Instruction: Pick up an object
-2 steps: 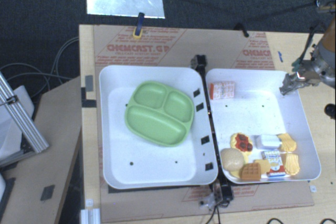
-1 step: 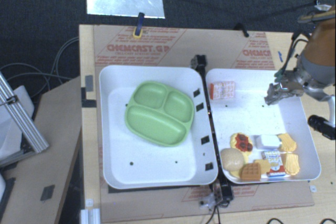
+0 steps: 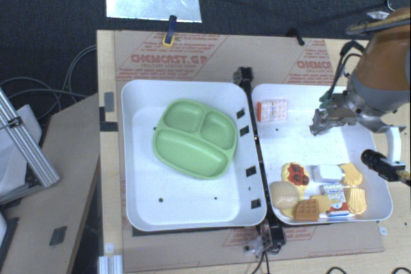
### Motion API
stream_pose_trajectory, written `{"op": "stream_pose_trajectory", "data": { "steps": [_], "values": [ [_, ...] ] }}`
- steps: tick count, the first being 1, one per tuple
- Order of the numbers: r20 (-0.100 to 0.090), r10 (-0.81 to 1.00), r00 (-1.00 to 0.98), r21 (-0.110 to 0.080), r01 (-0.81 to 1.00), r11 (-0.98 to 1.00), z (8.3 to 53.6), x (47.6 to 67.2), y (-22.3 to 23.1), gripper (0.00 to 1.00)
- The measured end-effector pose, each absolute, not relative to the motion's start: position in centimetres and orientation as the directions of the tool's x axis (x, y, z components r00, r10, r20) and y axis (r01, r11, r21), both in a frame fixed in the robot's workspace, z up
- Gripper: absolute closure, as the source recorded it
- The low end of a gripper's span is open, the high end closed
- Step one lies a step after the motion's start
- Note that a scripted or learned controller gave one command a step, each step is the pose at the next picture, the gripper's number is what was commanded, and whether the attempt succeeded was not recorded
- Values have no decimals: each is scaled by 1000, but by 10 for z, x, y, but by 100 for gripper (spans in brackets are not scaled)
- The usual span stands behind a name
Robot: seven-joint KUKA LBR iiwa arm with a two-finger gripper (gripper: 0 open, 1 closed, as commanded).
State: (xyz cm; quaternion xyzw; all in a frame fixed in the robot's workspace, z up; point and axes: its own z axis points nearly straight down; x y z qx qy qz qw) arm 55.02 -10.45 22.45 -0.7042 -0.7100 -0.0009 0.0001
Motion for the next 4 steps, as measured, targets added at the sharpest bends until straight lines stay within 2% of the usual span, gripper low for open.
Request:
{"op": "stream_pose_trajectory", "data": {
  "steps": [1, 2, 3, 4],
  "values": [
    [2, 1000, -10, 0, 1000, 10, 231, 531, -47, 100],
    [3, 1000, -10, 0, 1000, 10, 218, 519, 11, 100],
    [1, 1000, -7, -1, 1000, 7, 219, 506, 30, 100],
    [1, 1000, -5, 1, 1000, 5, 217, 510, 30, 100]
  ]
}}
